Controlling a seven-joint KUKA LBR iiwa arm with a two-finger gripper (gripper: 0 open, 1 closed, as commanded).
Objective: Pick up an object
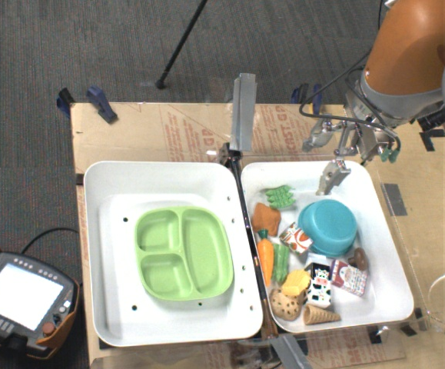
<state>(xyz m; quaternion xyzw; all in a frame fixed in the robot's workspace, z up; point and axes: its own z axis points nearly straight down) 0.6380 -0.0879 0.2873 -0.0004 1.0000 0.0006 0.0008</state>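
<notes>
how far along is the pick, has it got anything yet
Done: the arm has brought the gripper above the back edge of the right bin. In hand: nothing shows between the fingers, and the gripper sits apart from the items, just behind the blue bowl. Left: coming down onto one item, such as the bowl or the carrot, gripping it and lifting. The green tray lies in the left bin.

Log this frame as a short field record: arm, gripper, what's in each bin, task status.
arm: reaches in from the right, wrist above the right bin's far edge
gripper: above the far part of the right bin, nothing seen between its fingers
left bin: green divided plate
right bin: blue bowl upside down, carrot, cookie, cone, cow-print carton, other small toys
nearest to gripper: blue bowl
task status: nothing picked up yet
</notes>
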